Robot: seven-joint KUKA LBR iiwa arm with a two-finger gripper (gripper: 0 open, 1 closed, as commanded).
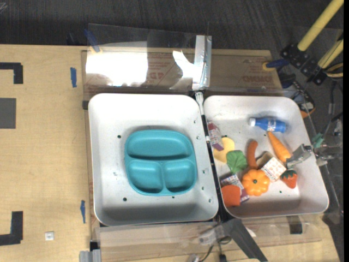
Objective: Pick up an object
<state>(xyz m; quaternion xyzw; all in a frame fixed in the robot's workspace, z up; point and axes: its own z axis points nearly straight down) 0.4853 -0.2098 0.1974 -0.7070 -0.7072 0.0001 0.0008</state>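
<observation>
The right bin (pixel 311 198) holds a heap of toy food. An orange pumpkin (pixel 256 182) sits near the front, with a red piece (pixel 230 195) to its left. Behind them lie a green leafy piece (pixel 236 160), a yellow piece (pixel 223 149) and a brown sausage (pixel 251 153). A carrot (pixel 278 146) lies slantwise toward the right. A blue bottle (pixel 268 124) lies on its side at the back. A small strawberry (pixel 290 179) and a white labelled block (pixel 274 169) lie at the right front.
The left bin (pixel 103 146) bears a teal divided tray (pixel 160 160). A small grey metal piece (pixel 300 156) sits by the right bin's right wall. Behind the bins stands a clear plastic sheet (pixel 147 64). Yellow poles (pixel 322 21) and cables stand at the upper right.
</observation>
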